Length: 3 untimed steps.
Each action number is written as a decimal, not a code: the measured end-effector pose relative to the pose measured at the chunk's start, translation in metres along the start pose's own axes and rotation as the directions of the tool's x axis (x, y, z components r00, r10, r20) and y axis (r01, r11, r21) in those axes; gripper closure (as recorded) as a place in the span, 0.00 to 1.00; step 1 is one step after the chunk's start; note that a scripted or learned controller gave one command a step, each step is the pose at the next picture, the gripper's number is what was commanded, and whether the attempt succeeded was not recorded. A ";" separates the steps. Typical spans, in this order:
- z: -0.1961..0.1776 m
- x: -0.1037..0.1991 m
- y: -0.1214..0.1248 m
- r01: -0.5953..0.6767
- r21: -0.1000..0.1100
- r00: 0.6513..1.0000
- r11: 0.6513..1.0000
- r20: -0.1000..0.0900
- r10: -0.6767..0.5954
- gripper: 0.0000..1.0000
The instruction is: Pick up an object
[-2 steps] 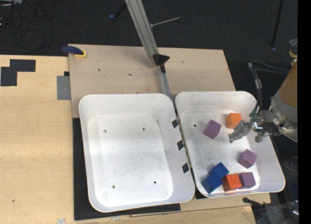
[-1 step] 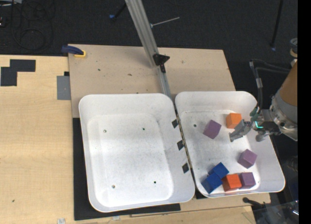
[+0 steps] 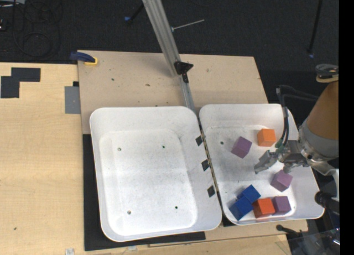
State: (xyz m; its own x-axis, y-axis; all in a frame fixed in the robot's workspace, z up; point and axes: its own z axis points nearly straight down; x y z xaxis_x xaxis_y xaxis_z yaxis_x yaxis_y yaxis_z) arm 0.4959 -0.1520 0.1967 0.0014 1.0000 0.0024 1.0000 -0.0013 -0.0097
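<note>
Blocks (image 3: 241,147) ring the gripper (image 3: 275,161) inside right bin (image 3: 232,116).

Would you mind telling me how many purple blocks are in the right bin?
3. One purple block lies near the bin's middle, one just below the tool, and one at the near edge beside an orange block. The arm may hide others.

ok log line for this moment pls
arm: over right bin | tool: above bin floor between purple cubes and | held: nothing seen | left bin: untouched
</note>
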 end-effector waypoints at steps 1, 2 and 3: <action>0.062 -0.005 0.004 0.000 0.000 1.000 1.000 -0.001 0.000 0.00; 0.106 -0.004 0.005 -0.001 -0.009 1.000 1.000 0.001 0.001 0.00; 0.095 -0.005 0.004 -0.009 -0.008 1.000 1.000 -0.001 0.009 1.00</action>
State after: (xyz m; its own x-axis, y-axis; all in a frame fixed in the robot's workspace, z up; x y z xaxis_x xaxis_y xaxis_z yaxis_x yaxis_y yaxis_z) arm 0.4992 -0.1569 0.1019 0.0099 0.9999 0.0031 0.9999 -0.0099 -0.0021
